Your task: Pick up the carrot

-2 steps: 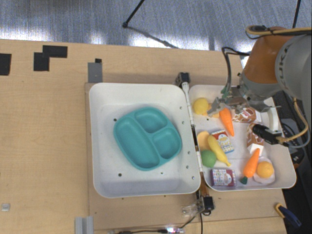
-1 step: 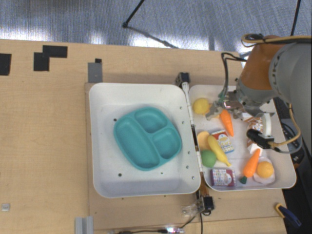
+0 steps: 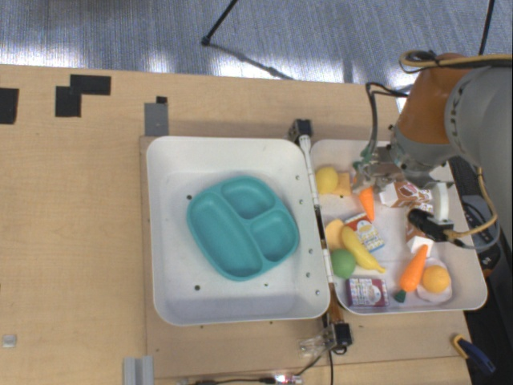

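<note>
A small orange carrot lies in the right bin, near its upper left part, pointing down the view. My gripper hangs directly over the carrot's upper end, touching or almost touching it. A second, larger carrot with a white end rests lower right in the same bin, beside an orange fruit. The grey arm with its orange band reaches in from the upper right.
Around the small carrot lie a yellow lemon, a banana, a green lime, a small carton and a pink-labelled cup. The left bin holds a teal divided plate.
</note>
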